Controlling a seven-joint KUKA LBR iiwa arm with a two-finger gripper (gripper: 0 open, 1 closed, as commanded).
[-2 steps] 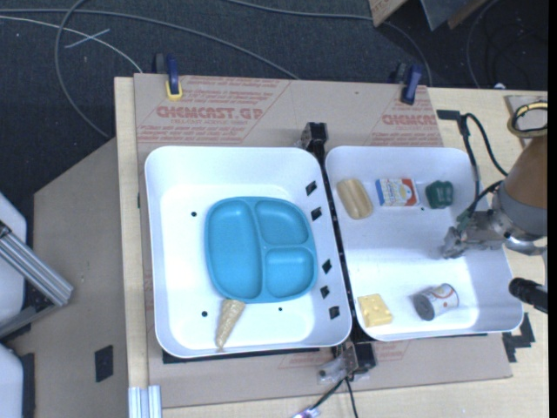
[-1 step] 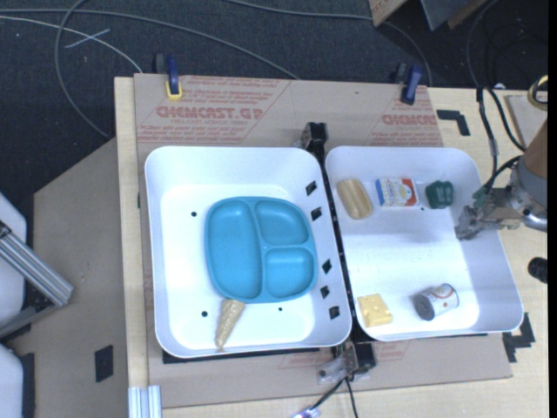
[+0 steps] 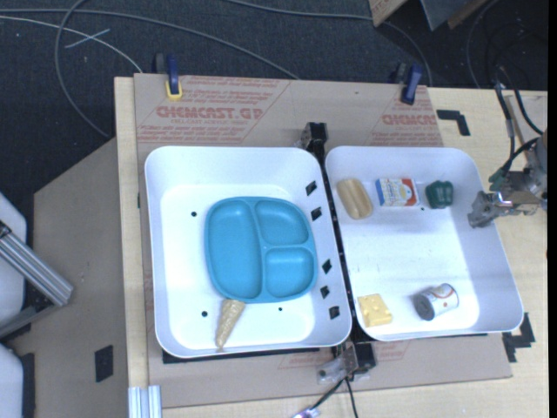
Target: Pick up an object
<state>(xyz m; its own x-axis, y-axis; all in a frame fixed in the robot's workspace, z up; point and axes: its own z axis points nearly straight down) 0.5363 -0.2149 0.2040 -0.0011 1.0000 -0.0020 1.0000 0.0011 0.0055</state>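
Wide look down at the bench point(image 3: 87, 233) with its 2 white bins side by side: the left bin point(image 3: 165, 181) carries a big blue divided plate point(image 3: 259, 249) with 3 compartments, and a pale ice-cream cone point(image 3: 228, 322) lies just beside the plate's near edge, tip toward the bin's front. Over in the right bin point(image 3: 487, 268), a tan bread roll point(image 3: 354, 198), a small white carton point(image 3: 397, 192) and a dark green item point(image 3: 439, 193) line up along the far side, while a yellow cheese wedge point(image 3: 375, 309) and a grey-and-white can point(image 3: 434, 301) on its side sit near the front. The gripper point(image 3: 484, 209) hangs at that bin's right rim, well apart from every object and with nothing in it, though how far its fingers are spread I cannot tell from here.
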